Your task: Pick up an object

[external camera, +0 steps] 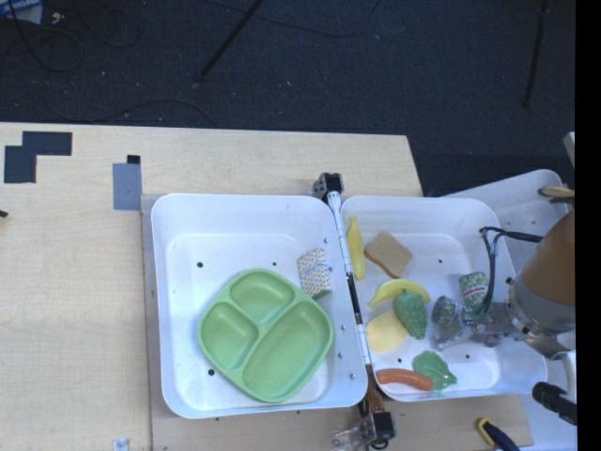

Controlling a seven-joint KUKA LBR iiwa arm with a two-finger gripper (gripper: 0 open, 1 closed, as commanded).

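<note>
The right bin [441, 216] holds several toy foods: a tan bread slice [389, 253], a yellow banana [398, 291], a green broccoli piece [410, 314], a pale yellow lump [386, 332], a red sausage [404, 379], a green leaf [434, 368] and a green patterned cup [472, 290]. A long yellow piece [355, 246] lies against the divider. My gripper [460, 325] reaches in low from the right. It sits just below the cup and right of the broccoli. Nothing can be seen held in it.
In the left bin [178, 252] lie a green divided plate [267, 334] and a small patterned block [315, 272] at the plate's upper right edge. The arm's orange band [562, 256] hangs over the right bin's right rim. Wooden bench top [66, 299] extends to the left.
</note>
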